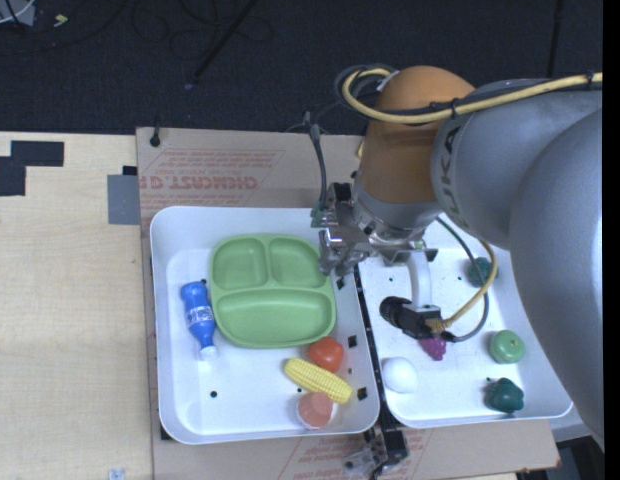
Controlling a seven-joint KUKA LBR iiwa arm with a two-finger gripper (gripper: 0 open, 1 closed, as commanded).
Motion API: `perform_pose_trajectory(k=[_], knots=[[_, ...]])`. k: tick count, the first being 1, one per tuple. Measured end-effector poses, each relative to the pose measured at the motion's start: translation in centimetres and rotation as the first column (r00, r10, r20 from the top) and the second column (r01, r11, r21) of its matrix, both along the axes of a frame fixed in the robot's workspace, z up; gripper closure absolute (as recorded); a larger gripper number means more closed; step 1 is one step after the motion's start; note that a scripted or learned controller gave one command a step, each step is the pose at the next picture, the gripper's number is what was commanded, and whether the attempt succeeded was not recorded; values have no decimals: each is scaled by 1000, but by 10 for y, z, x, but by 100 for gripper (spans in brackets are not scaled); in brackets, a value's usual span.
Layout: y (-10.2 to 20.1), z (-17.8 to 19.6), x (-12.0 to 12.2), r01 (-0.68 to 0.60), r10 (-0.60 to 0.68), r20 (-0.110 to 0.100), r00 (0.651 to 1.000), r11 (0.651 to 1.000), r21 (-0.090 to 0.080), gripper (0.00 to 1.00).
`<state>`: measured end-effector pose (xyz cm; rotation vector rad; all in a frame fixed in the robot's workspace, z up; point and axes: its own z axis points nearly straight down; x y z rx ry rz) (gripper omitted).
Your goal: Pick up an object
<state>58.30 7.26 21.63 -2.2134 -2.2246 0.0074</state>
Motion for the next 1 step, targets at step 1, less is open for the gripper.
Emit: perform_pose_trajectory(k=[1], knots=[[4,16,1,3,-3,3,1000,1000,1,100]])
